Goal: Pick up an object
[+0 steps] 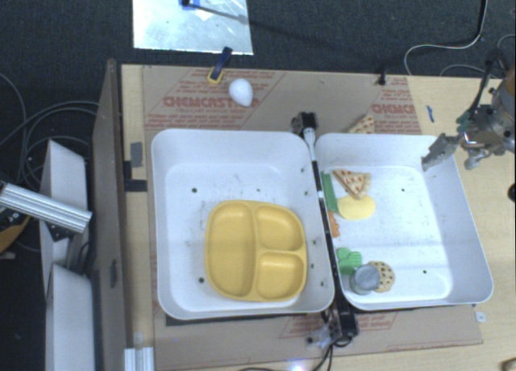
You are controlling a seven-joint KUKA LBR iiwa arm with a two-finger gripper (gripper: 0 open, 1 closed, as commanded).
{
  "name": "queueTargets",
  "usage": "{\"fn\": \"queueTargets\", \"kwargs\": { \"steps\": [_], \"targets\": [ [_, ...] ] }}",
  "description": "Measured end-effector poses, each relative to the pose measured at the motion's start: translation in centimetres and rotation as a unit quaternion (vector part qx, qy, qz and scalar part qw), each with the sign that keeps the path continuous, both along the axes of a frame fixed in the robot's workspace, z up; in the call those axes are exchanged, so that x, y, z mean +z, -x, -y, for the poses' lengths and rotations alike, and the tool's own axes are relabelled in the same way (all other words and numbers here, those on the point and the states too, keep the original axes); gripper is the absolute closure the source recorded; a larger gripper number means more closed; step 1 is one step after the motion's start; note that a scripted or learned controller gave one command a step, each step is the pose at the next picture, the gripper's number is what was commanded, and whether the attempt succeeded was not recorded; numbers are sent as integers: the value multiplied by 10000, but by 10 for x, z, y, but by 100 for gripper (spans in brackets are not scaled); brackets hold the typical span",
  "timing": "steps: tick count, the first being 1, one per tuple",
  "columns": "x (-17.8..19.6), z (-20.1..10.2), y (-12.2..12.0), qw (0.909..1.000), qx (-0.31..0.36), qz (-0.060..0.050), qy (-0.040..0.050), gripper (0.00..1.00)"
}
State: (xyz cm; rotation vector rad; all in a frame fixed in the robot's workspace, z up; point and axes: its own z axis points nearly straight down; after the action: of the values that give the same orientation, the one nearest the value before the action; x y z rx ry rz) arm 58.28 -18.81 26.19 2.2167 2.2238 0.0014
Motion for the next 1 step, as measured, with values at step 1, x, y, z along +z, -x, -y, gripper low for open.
{"fn": "queueTargets", "kwargs": {
  "steps": [1],
  "targets": [
    [-108, -42, -13, 10000, 21, -48, -24, 0]
  ]
}}
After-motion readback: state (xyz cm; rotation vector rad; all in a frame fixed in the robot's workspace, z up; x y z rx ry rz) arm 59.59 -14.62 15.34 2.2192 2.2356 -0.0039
